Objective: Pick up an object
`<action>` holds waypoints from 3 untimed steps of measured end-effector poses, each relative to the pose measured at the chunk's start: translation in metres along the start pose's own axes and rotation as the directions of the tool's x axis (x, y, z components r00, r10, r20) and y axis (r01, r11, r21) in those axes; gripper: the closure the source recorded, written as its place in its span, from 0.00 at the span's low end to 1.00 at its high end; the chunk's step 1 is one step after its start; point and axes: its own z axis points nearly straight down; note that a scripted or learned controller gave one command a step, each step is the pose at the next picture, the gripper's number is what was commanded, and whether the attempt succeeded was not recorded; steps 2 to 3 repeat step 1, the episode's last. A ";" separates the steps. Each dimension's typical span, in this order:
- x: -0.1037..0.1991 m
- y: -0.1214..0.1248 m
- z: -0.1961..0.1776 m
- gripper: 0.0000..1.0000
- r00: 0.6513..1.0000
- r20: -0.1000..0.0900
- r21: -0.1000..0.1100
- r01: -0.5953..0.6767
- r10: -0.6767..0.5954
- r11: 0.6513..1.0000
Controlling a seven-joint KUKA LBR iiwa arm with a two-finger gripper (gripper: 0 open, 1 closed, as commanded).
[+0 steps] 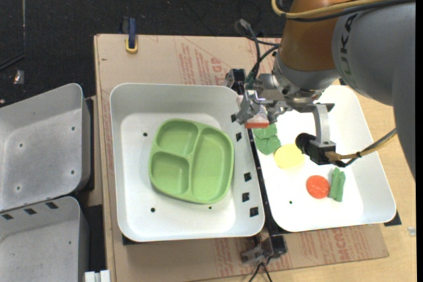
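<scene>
Across the worktop (172,49), two shallow white bins are sitting side by side, the left bin (125,142) carrying a green divided plate (193,160) and the right bin (370,195) collecting the small things meant for picking. Above the right bin's near-left corner, the grey arm (370,43) is reaching in and bending down, probably so its jaws (256,117) can drop onto the cluster below. Whether those jaws are wide or narrow I cannot tell, since the wrist is hiding them. Just below them a green leafy piece (268,141) is lying, likely the target, with a yellow round piece (289,157) beside it, then an orange ball (318,187) touching a small green piece (338,185).
</scene>
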 end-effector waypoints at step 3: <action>0.056 -0.007 0.016 1.00 1.000 0.001 0.000 -0.001 0.001 1.000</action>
